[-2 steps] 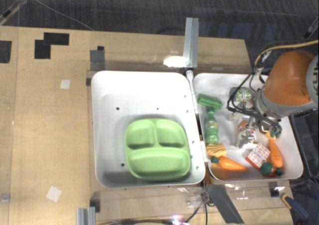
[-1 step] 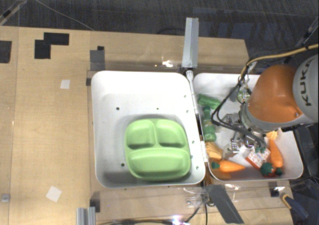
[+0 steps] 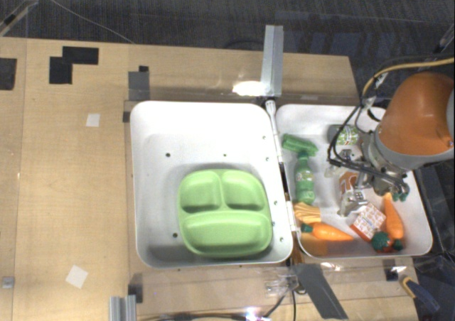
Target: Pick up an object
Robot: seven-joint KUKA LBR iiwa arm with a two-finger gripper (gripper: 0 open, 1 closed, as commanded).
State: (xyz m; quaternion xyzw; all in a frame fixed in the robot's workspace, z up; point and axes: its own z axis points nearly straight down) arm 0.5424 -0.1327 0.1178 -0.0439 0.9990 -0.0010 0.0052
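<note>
The gripper (image 3: pixel 353 199) is lowered into the right bin (image 3: pixel 313 122), just right of the green bottle (image 3: pixel 305 179), which serves here as the landmark. Whether the gripper is wide, narrow or closed on anything cannot be told, since the orange band of the arm (image 3: pixel 421 115) and a tangle of cable hide most of it.

Several candidate objects are crowded together. A green block (image 3: pixel 299 145) lies just above the bottle. Below the bottle a carrot (image 3: pixel 328 232) rests on something yellow (image 3: pixel 306 211). To the lower right of the bottle a small red-and-white box (image 3: pixel 367 221) sits close under the gripper, and a second carrot (image 3: pixel 393 219) stands just beyond it against the bin's right side. A brownish item near the gripper is too obscured to be named.

The chief risk is judged to be the crowding: two items might be caught at once, or one nudged aside so that nothing is gripped. A carrot's tapered, rounded body could be squeezed out sideways. The flat box might be pinched by an edge and dropped on lifting. The bin's wall might also be struck.

The green tray (image 3: pixel 225 211), left of the bottle in the left bin (image 3: pixel 153 170), is well apart from all of this.
</note>
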